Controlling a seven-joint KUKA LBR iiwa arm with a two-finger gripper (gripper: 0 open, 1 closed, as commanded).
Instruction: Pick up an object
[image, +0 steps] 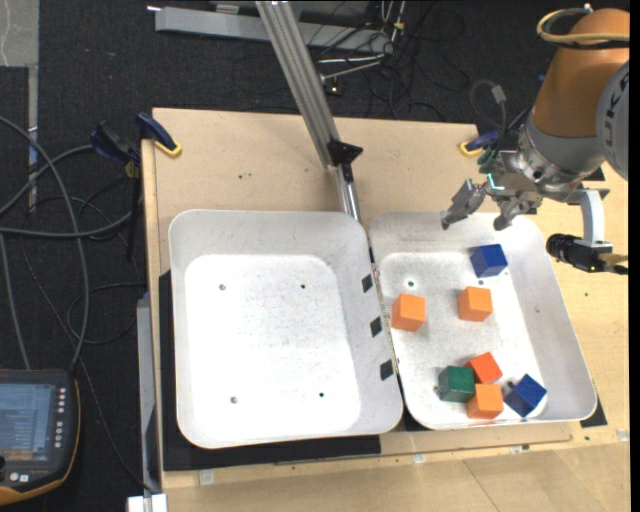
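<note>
My gripper (484, 212) hangs over the far edge of the right bin (560, 320), its two fingers spread apart with nothing between them. A blue cube (489, 260) lies just below it in the bin. Further toward the front sit an orange cube (408, 311) and another orange cube (475, 303). At the bin's near end a green cube (458, 383), two orange cubes (486, 367) (486, 400) and a second blue cube (525, 394) crowd together.
The left bin (200, 250) lies beside the right one. A slanted metal pole (310, 90) runs from the top down to the join between the bins. Clamps (150, 135) sit at the board's far corners. A teach pendant (35, 430) lies bottom left.
</note>
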